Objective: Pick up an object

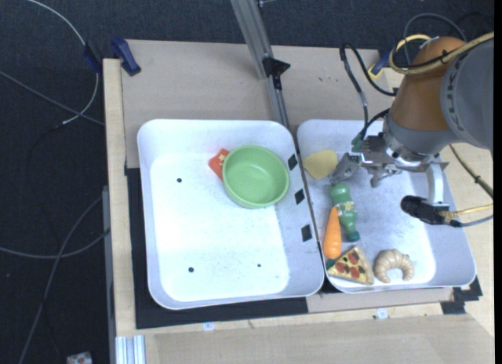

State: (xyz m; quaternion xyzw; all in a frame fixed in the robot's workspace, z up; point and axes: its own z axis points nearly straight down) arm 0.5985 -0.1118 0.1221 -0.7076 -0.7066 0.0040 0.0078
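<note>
The left shallow white plastic bin (169, 221) has wide bare floor across its lower and left parts; its one light green round bowl (255, 176) sits near the upper right corner, with one small red-orange piece (217, 161) tucked against the bowl's left rim. The right shallow white plastic bin (447, 264) is tighter: five things line its left and lower edges, namely one pale yellow rounded piece (320, 163) at the upper left, one green bottle-shaped toy (343, 212), one orange toy carrot (333, 233) touching it near the dividing wall, one toy pizza slice (351, 265) and one tan toy croissant (394, 264) by the lower rim. The grey two-finger gripper (363, 169) hangs over the bin's upper part, just above the green toy, its fingers spread apart and gripping nothing. Bare floor lies at the bin's right-hand middle, and the table (196, 80) shows bare wood behind both bins.
</note>
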